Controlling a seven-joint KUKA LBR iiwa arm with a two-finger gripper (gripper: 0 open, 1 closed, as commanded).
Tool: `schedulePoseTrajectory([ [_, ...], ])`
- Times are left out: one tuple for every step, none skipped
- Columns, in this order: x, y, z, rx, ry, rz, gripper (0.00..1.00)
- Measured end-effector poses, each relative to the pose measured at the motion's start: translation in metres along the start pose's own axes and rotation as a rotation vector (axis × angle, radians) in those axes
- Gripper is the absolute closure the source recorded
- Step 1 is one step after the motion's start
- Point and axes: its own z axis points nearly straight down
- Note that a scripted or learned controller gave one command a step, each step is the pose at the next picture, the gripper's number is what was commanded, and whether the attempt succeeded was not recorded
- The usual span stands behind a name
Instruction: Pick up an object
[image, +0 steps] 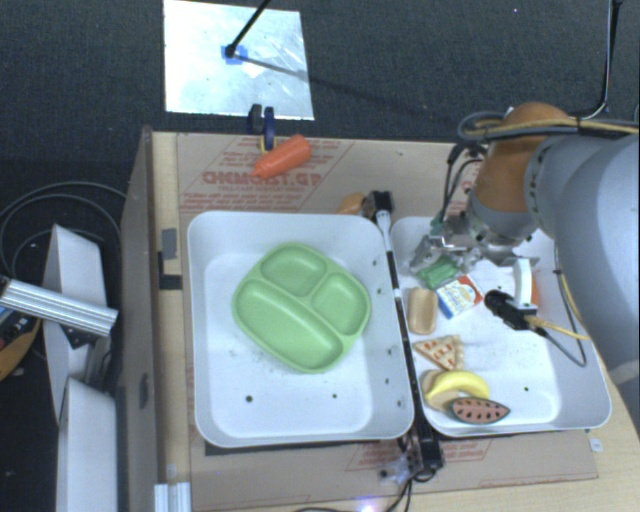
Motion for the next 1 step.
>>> schedulePoseTrajectory([
  [0.0005,0.001,-0.0119,-0.003,0.0,-0.002,1.0],
])
